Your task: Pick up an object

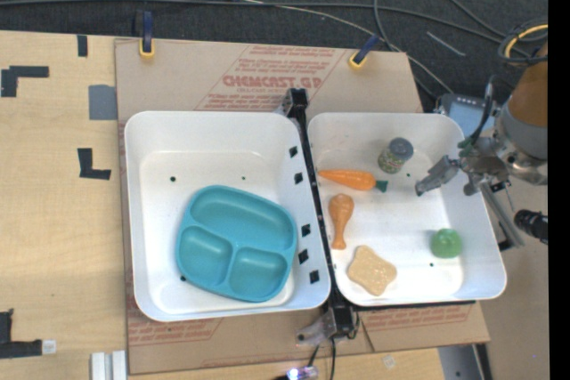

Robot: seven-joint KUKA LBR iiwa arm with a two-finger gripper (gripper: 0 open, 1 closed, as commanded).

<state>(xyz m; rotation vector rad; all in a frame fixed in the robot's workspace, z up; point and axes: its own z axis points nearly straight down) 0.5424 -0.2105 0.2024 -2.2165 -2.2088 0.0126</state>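
Note:
The right bin [405, 298] holds several small items. An orange carrot [347, 180] lies near its left wall, and a tan drumstick [340, 219] sits just below the carrot. A beige bread slice [370, 270] rests toward the front, a green round piece [446, 242] at the right, and a small grey-topped jar [394, 154] near the back. My gripper [452, 181] hovers over the bin's right side, between the jar and the green piece. It is open with nothing between its fingers.
The left bin [147, 147] holds a teal divided plate [236, 242]. A black divider strip [305, 191] runs between the bins. Cables [419, 4] trail across the dark surface behind, and clamps hold the cardboard at the back.

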